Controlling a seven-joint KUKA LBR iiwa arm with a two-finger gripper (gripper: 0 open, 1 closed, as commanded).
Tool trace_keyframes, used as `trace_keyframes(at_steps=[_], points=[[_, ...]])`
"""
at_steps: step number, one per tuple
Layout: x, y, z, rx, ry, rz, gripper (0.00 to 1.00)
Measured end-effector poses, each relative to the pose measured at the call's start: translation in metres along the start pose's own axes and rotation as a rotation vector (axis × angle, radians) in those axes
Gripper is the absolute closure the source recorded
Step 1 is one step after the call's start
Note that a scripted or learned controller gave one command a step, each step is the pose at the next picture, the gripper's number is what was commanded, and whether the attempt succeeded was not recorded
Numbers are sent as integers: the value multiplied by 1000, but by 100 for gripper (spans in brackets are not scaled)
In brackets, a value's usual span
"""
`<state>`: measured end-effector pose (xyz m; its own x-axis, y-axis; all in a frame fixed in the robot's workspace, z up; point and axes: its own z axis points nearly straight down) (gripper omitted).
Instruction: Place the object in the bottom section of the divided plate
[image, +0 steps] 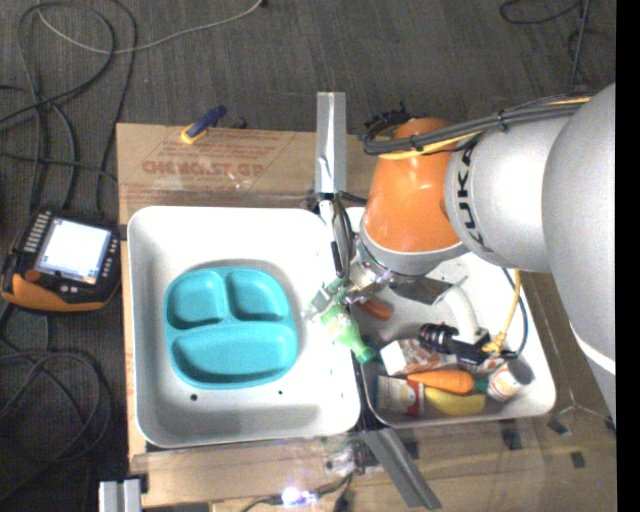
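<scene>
The gripper (345, 298) hangs over the wall between the two bins, and its fingers seem to be clenched on a small green object (335, 308), though the view is blurred there. The teal divided plate (232, 326) lies in the left bin (150, 400), well to the left, and all its sections look bare. I judge the grasp weak: the object may slip on the way and fall on the bin floor, or land in an upper section instead of the bottom one.
</scene>
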<state>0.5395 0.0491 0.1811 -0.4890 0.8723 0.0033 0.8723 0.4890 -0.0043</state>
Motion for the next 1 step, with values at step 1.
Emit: trace_keyframes(at_steps=[1], points=[[-1,0,-6,4,2,2,100]])
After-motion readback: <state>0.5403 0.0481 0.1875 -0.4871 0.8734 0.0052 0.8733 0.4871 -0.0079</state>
